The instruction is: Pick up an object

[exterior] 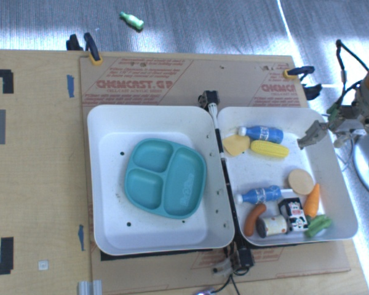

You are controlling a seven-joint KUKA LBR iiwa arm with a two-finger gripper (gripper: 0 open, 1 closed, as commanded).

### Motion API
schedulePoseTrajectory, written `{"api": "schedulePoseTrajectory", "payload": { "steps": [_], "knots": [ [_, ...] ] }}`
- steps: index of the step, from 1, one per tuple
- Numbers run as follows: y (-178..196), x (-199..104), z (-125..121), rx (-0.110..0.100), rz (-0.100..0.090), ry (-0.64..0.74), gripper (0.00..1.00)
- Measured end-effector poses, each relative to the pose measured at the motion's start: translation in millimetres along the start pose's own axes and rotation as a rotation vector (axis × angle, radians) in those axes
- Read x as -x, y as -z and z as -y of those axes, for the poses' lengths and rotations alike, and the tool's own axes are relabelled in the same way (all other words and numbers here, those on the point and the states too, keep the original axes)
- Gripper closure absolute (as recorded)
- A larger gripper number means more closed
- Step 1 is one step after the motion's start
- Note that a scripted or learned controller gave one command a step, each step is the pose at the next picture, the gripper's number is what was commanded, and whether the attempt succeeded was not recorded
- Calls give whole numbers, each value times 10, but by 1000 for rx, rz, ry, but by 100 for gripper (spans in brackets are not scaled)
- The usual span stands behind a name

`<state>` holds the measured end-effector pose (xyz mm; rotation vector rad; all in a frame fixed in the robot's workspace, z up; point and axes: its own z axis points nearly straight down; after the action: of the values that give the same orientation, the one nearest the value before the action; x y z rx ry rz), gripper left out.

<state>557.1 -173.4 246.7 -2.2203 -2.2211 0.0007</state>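
Note:
The right bin (350, 217) holds several toys. A blue bottle (262, 133), a yellow corn cob (269, 149) and a pale yellow wedge (235, 144) lie at its far side. Nearer the front are a tan disc (301, 180), an orange carrot (313, 200), a second blue bottle (261, 195), a brown sausage (254, 219), a small can (273, 226), a black-and-white carton (294, 211) and a green pod (318, 226). My gripper (325, 139) hangs over the bin's far right edge, open, with nothing between its fingers, to the right of the corn cob.
The left bin (104, 140) holds a teal divided plate (166, 178). A black clamp (208, 98) sits at the far end of the wall between the bins. Orange clamps (93, 51) (293, 72) pin the cardboard. Cables (350, 60) hang at the right.

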Motion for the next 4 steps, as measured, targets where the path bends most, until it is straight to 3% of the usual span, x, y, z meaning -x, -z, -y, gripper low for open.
{"api": "schedulePoseTrajectory", "payload": {
  "steps": [1,2,3,4],
  "knots": [
    [-1312,-273,572,3,-2,98,0],
    [-1537,106,573,12,0,288,0],
    [-1501,117,596,8,3,282,100],
    [-1503,116,598,8,3,282,0]
  ]
}}
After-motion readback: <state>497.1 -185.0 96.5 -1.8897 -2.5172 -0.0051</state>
